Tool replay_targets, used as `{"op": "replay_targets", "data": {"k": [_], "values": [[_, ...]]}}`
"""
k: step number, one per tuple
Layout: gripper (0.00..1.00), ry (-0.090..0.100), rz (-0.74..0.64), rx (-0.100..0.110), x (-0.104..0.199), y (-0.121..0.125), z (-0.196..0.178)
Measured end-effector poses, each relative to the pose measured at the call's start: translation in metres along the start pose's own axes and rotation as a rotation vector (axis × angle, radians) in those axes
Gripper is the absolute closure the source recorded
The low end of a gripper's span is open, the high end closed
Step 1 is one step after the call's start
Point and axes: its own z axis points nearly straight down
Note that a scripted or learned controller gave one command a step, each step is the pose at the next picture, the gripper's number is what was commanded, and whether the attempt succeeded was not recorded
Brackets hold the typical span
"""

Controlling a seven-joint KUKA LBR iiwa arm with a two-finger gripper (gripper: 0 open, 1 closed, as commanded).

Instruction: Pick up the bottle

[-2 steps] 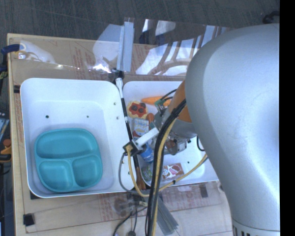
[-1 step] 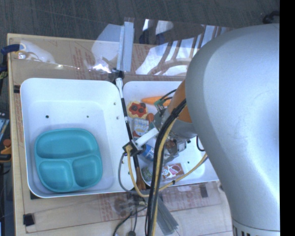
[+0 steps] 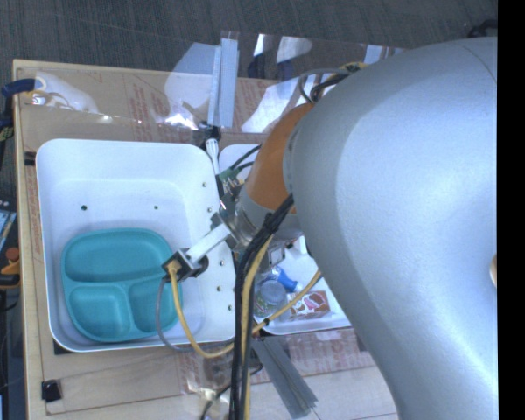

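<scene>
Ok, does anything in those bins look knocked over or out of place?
The clear bottle in the right bin seems to lie on its side. The teal tray sits flat in the left bin. No spill shows, though the arm hides much of the right bin.

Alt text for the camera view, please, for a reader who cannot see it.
A large grey robot arm with an orange band reaches from the right over two white bins, hiding most of the right bin. A clear bottle with a blue cap sits in that bin below the wrist; the left bin holds a teal divided tray.
</scene>
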Motion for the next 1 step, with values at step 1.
{"op": "replay_targets", "data": {"k": [1], "values": [[0.0, -0.014, 0.185, -0.032, -0.0109, -0.0605, -0.0341]]}}
